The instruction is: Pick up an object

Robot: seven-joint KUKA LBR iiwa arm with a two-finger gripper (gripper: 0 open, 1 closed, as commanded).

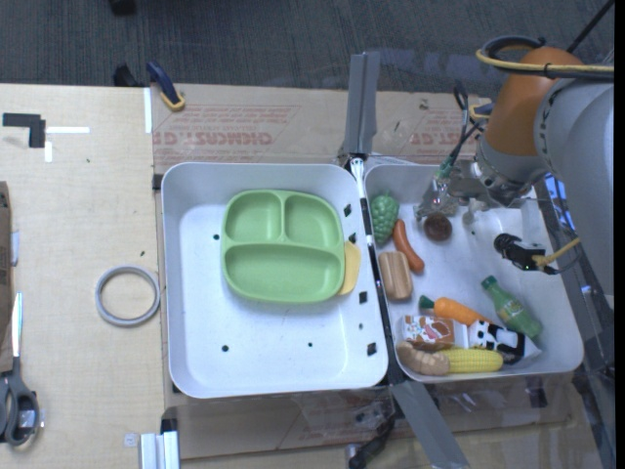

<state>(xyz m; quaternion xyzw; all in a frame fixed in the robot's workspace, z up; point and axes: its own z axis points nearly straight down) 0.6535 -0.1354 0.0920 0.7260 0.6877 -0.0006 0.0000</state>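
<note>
Reaching in from the right, the tool point(437, 203) hangs low over the upper part of the right bin point(557, 281), just above a small brown round object point(437, 227) on the bin floor; whether its fingers are spread or pressed together, or whether anything sits between them, I cannot tell. Around that spot the bin is crowded. A green bumpy toy vegetable point(383, 215) lies by the left wall, with a slim orange carrot point(407, 246) beside it and a tan hot-dog bun point(395, 275) just below. Farther down lie a second orange carrot point(455, 311), a green bottle point(511, 307), a small printed packet point(430, 332), a black-and-white toy point(498, 339), a yellow corn cob point(473, 362) and a pale bread-like piece point(424, 362), packed close along the near wall. A black cable end point(516, 249) with a yellow lead hangs over the bin's right side. The left bin point(186, 301) holds a green divided plate point(283, 245), with a yellow piece point(351, 267) tucked at its right edge. On the tabletop point(68, 223) to the left rest a grey tape ring point(127, 294) and scissors point(18, 408).
</note>
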